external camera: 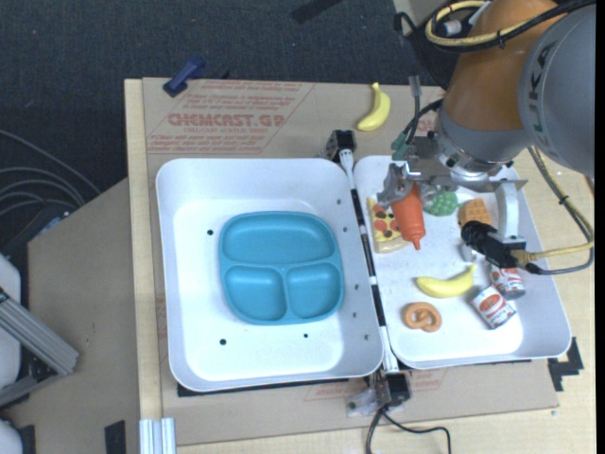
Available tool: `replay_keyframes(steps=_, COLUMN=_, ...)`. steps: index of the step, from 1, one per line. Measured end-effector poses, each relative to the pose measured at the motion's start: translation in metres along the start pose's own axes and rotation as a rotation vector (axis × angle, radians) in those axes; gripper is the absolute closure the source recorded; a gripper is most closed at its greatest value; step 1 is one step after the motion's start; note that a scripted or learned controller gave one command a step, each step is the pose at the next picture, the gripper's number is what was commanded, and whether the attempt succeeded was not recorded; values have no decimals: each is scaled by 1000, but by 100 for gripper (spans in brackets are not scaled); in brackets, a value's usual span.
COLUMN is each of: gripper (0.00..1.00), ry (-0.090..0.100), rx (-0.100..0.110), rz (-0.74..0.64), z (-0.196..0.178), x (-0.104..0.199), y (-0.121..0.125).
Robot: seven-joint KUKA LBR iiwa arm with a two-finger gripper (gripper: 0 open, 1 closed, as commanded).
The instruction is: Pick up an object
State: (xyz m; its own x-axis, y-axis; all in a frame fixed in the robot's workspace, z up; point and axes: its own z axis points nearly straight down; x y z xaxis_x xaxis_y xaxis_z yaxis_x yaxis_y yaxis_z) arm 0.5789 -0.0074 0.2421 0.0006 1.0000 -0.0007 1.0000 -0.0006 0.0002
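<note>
My gripper [402,183] hangs over the far left part of the right bin [544,343]. Just below it is an orange-red carrot [410,219], lying partly on a pizza slice [382,228]; whether the gripper touches the carrot cannot be told. A green broccoli [440,200] and an orange piece [475,212] sit to the carrot's right, under the wrist. Nearer the front lie a yellow banana [446,284], a pretzel [422,317] and two small cans [492,306] [510,281].
The left bin [180,206] holds a blue divided tray [281,265]. A second banana [374,110] lies on the cardboard behind the bins, and a blue object [182,77] sits at the board's far left corner. A yellow cable [567,250] trails right.
</note>
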Motion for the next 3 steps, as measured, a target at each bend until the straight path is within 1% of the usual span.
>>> replay_keyframes(steps=1, gripper=100, ry=1, rx=4, rz=0, z=17, x=0, y=-79)
replay_keyframes(steps=2, gripper=100, ry=1, rx=1, rz=-1, z=-15, x=1, y=-96)
replay_keyframes(steps=3, gripper=100, ry=0, rx=0, rz=0, z=-12, x=-22, y=-64)
